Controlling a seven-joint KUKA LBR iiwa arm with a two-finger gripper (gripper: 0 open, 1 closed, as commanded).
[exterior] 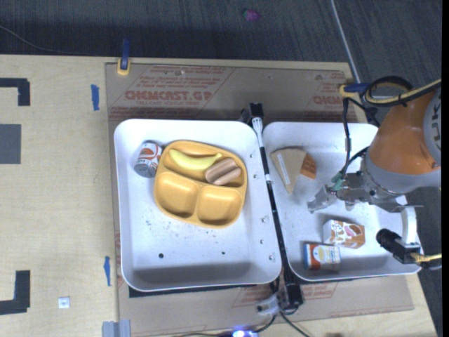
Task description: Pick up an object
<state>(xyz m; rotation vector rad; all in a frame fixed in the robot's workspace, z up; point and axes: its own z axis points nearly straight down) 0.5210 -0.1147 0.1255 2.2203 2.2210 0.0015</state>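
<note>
While the gripper (324, 199) hangs low over the right bin (365, 133), its metal tips sit between the cheese wedge (293, 166) and the small printed carton (344, 233). I cannot tell how wide it is, and nothing visible sits in it. A second carton (322, 256) lies near the front wall. The left bin (140, 258) keeps a yellow divided tray (200, 184) and a can (146, 159), probably as spare targets.

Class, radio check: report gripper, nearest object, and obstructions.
Gripper low in right bin. Holding nothing seen. Carton just beside it. Cheese wedge close behind.
</note>
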